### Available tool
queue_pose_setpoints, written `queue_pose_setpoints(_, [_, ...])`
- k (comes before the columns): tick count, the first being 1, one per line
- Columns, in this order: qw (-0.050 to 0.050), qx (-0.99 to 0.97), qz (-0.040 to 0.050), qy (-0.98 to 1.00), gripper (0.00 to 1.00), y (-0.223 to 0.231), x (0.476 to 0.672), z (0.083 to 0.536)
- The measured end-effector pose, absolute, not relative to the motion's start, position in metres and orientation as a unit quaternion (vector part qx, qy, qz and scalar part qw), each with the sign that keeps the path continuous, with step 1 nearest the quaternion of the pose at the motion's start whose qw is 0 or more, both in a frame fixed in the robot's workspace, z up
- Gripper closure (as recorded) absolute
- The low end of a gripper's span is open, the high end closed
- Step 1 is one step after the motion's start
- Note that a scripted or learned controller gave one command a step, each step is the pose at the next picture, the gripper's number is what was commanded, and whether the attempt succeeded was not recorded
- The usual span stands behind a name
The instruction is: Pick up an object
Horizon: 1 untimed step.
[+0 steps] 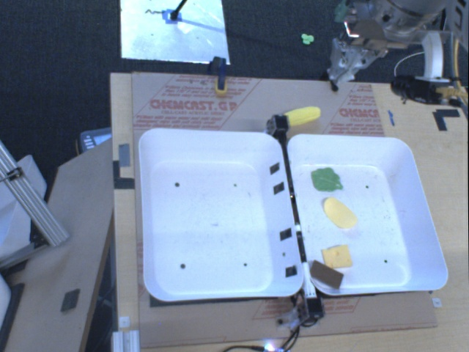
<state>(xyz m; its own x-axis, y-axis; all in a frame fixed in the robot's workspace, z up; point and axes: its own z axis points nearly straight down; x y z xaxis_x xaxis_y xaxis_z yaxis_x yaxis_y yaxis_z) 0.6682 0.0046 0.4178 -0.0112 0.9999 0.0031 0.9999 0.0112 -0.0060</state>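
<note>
Nearest the camera, at the front edge of the right bin [421, 196], a brown block [327, 274] lies just beside a yellow-orange square piece [337, 256]. Farther back sit a pale yellow oval [340, 213] and then a green object [326, 178]. Beyond both bins, a yellow-handled tool [297, 116] rests on the worktop [410, 127]. Farthest back, the gripper [338, 70] hangs above the worktop's rear edge, well apart from the bins; its state cannot be determined.
</note>
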Motion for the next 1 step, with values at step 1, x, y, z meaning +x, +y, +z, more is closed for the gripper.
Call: queue_pose_setpoints(1, [-0.005, -0.705, -0.0056, -0.709, 1.00, 0.0023, 0.6395, 0.5337])
